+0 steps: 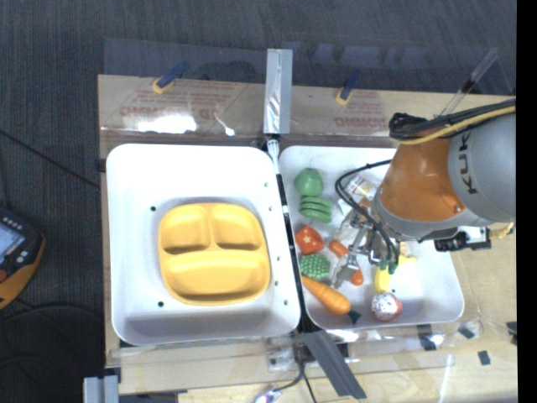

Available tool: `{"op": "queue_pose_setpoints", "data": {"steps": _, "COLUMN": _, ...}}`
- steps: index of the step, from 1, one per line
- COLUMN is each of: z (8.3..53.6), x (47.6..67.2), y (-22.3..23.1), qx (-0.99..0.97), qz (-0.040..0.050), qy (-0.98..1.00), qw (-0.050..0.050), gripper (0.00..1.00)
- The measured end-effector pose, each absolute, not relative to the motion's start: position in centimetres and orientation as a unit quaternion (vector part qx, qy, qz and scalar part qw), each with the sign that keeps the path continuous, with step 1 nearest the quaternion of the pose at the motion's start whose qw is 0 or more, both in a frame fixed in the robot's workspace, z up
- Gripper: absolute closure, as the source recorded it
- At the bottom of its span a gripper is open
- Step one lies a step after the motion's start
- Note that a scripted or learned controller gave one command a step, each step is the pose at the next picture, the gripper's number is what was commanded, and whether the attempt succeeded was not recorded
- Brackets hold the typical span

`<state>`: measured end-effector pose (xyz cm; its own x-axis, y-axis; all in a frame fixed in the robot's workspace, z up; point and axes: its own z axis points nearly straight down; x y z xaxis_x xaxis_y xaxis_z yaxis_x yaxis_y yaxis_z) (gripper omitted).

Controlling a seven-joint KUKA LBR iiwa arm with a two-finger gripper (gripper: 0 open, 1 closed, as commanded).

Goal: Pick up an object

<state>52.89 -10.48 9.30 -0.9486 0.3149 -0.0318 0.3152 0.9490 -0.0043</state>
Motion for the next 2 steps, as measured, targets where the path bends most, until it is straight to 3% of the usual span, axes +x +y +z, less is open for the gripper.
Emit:
{"op": "queue_pose_setpoints", "data": {"steps": 1, "z": 10.0, "x": 52.9, "y": -10.2, "qx": 0.158, "qz": -0.0032, "qy": 0.987, "qw": 0.013, "gripper": 1.0}}
{"op": "queue_pose_setpoints", "data": {"steps": 2, "z": 20.9, "x": 50.8, "y": -6.2, "qx": 0.196, "qz": -0.0005, "qy": 0.981, "qw": -0.001, "gripper": 1.0}}
